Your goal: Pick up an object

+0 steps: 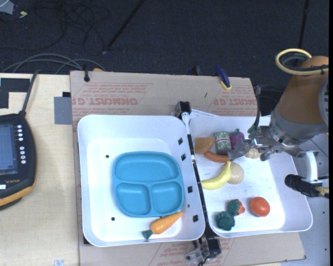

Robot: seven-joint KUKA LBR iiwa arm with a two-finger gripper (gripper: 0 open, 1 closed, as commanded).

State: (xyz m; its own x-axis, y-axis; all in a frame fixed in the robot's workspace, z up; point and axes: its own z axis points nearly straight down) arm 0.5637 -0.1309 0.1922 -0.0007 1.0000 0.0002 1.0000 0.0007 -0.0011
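Likely light, stiff and slick: small green toy can point(222, 142) near the right bin's point(278, 177) far edge, just beside the gripper point(248, 146) (open or closed, cannot tell), best pinched across its sides.

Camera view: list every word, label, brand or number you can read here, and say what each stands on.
Cardboard sheet under the bins, far edge: red print, upside down from this angle, twice; it looks like "CHEMCAST GP", though the letters are not sharp.
Cardboard, near edge: more red print, too cut off and blurred to read.
Small can in the right bin: label too small to read.
Handheld control pad at left: screen and buttons too blurred to read.
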